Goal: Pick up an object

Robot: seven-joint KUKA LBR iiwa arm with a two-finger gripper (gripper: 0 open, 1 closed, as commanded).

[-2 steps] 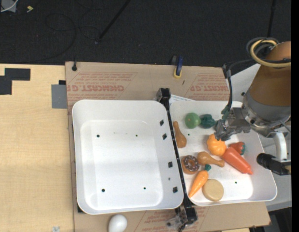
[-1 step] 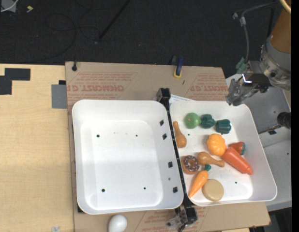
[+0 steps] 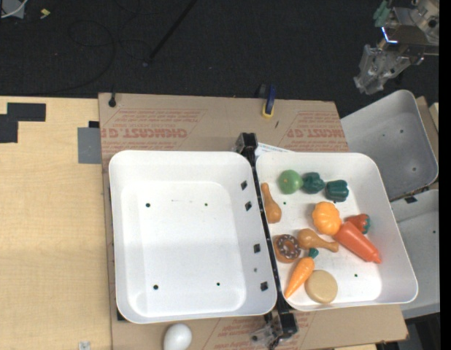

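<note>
Across the middle of the frame, the desk [image 3: 43, 217] is carrying two shallow white bins side by side on a cardboard sheet [image 3: 211, 126]. Taking up the centre left, the left bin [image 3: 130, 173] is showing its bare floor. Sitting at the centre right, the right bin [image 3: 390, 268] is holding the toy food: a large orange carrot [image 3: 357, 243] near its right side, a smaller carrot [image 3: 299, 274] lower down, an orange pumpkin [image 3: 326, 217], a tan round disc [image 3: 321, 286], a drumstick [image 3: 317, 240], a chocolate donut [image 3: 287, 247], a tan gourd shape [image 3: 270, 203] by the left wall, a green ball [image 3: 289, 181] and two dark green pieces [image 3: 324, 186] along the top. Hanging in the upper right corner, well apart from both bins, is the pincer [image 3: 376, 68]; whether it is open or closed I cannot tell, and nothing is showing in it. Lying at the bottom edge, below the left bin, is a white egg [image 3: 177, 336].
</note>
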